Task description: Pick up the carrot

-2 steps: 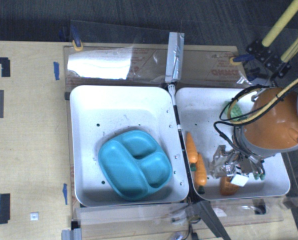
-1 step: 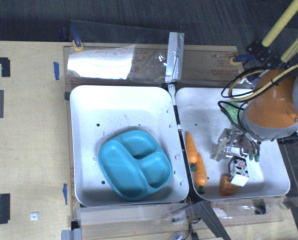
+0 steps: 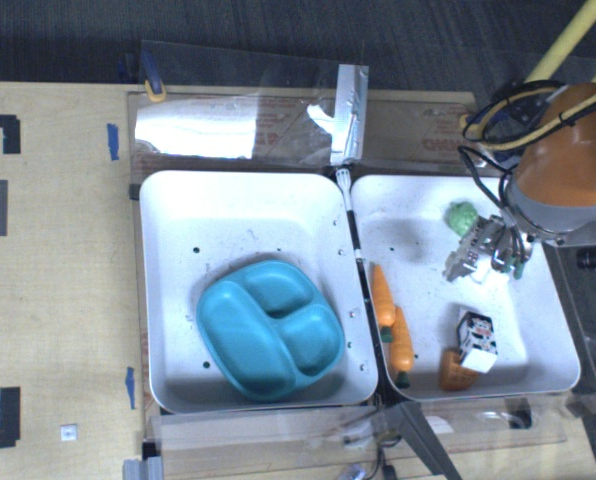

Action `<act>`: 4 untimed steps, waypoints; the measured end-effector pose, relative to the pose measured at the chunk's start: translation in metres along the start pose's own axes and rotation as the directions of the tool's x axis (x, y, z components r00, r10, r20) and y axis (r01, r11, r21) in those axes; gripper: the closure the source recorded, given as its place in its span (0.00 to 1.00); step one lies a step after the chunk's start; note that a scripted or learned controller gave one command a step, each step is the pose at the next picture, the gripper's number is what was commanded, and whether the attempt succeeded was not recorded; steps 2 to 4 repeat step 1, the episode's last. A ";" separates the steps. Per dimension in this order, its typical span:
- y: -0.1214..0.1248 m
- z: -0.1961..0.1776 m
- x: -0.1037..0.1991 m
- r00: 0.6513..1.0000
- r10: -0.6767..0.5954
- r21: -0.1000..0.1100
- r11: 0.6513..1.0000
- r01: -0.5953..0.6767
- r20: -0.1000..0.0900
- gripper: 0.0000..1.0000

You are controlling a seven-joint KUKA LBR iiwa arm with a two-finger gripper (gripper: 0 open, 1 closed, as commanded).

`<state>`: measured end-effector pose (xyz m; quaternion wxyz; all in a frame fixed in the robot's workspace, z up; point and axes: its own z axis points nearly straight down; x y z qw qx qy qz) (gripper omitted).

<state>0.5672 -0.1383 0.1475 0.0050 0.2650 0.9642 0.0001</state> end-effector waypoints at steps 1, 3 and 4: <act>0.019 -0.045 0.093 0.987 -0.158 0.000 0.987 0.158 -0.008 1.00; 0.019 -0.045 0.093 0.987 -0.158 0.000 0.987 0.158 -0.008 1.00; 0.019 -0.045 0.093 0.987 -0.158 0.000 0.987 0.158 -0.008 1.00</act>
